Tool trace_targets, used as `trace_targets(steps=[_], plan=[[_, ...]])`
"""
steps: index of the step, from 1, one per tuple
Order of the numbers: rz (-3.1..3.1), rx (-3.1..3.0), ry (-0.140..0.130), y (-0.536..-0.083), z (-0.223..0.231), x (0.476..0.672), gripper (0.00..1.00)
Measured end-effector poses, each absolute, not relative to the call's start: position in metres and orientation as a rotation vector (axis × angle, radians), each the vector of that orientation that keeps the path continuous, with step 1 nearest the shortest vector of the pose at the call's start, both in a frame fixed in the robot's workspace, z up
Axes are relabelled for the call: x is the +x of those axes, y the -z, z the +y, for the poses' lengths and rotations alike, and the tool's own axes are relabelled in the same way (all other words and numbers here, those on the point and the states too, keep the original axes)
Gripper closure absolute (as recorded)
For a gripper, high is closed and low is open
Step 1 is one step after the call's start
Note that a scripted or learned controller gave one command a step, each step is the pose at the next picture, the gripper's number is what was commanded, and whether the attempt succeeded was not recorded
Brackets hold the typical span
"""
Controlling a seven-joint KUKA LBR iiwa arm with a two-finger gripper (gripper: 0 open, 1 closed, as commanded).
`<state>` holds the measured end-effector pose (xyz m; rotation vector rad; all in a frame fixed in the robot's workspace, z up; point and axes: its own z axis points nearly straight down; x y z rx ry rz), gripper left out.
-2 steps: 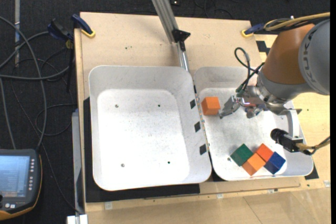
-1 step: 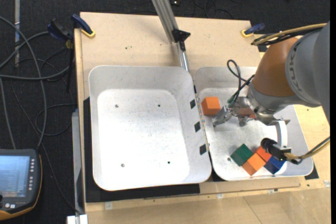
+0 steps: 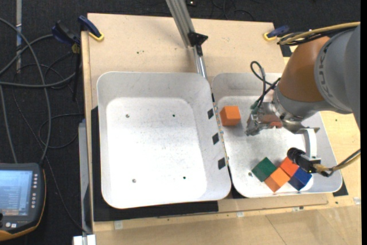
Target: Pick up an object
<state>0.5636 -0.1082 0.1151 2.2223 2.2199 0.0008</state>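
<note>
The gripper (image 3: 253, 127) hangs low over the right bin (image 3: 238, 86); whether its jaws are spread or closed cannot be told. An orange cube (image 3: 230, 115) lies just left of it, apart. Green cube (image 3: 264, 169), orange block (image 3: 279, 177) and blue cube (image 3: 300, 179) cluster nearer the bin's front edge.

I can read no text, label, brand or number anywhere from my feed. The pendant (image 3: 17, 198) at the lower left shows a lit screen, but its contents are too small and blurred for me to make out.
</note>
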Motion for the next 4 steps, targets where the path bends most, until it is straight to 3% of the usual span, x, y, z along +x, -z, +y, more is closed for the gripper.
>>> trace_targets(steps=[2,3,4], plan=[[2.221,2.213,-0.006,-0.229,-0.105,0.574,1.00],[2.231,2.211,-0.004,-0.228,-0.045,0.586,1.00],[2.231,2.212,-0.005,-0.240,0.008,0.585,1.00]])
